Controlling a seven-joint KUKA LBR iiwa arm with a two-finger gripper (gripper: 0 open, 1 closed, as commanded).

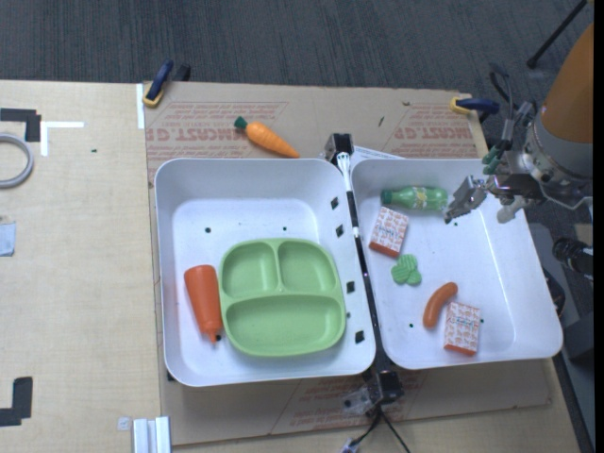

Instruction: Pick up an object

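- claw [483, 199]: sits over the upper right part of the right bin [528, 281], at the end of the arm [566, 111] that reaches in from the right. its two fingers stand apart with nothing between them; it grips nothing.
- green bottle [415, 197]: lies on its side in the right bin's upper part, just left of the claw's near finger, apart from it.
- small carton [388, 231]: red and white, lies tilted below the green bottle, close to the right bin's left wall.
- green leafy piece [408, 272]: lies below that carton, near the middle of the right bin.
- sausage [439, 304]: orange-red, lies at a slant in the right bin's lower part, right of the leafy piece.
- second carton [462, 328]: same red and white print, lies just beside the sausage's lower end, near the right bin's lower rim.
- left bin [179, 206]: stands against the right bin's left side; black clips sit along the shared edge.
- green divided plate [283, 295]: three compartments, rests in the left bin's lower middle.
- orange-red cylinder [203, 300]: lies just beside the plate's left edge; contact cannot be judged.
- carrot [267, 137]: lies on the cardboard sheet [425, 130] above the left bin's upper rim, outside both bins.
- surface [75, 281]: pale wood, extends left of the left bin, carrying black tape marks.
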